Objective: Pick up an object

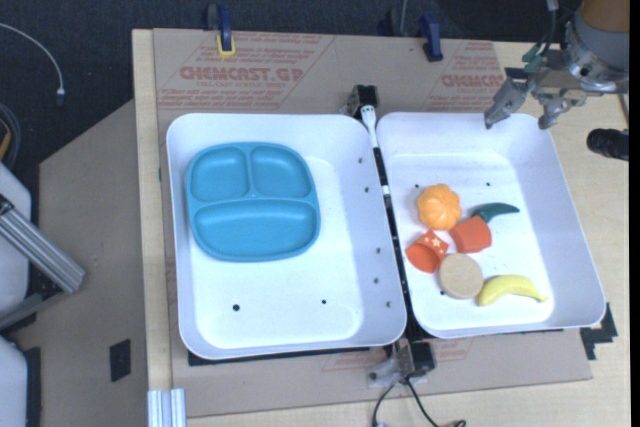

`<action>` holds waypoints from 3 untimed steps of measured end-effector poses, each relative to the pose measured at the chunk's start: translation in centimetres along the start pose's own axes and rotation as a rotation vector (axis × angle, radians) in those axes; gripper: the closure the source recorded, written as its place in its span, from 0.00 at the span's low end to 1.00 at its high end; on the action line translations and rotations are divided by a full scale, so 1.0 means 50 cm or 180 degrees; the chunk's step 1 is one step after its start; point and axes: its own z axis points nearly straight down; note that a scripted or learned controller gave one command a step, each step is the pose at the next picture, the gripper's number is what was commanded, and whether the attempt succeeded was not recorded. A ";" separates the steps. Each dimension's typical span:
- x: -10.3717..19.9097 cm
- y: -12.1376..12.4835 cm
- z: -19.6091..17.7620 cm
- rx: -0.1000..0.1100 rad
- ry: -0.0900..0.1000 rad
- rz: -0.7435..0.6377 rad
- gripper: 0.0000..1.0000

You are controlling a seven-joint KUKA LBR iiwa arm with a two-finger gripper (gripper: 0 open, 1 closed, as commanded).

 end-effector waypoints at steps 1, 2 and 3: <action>0.001 0.005 -0.019 -0.0047 -0.0009 -0.0010 0.00; 0.000 0.018 0.070 -0.0030 -0.0005 -0.0015 0.00; -0.008 0.022 0.158 -0.0026 -0.0004 -0.0009 0.00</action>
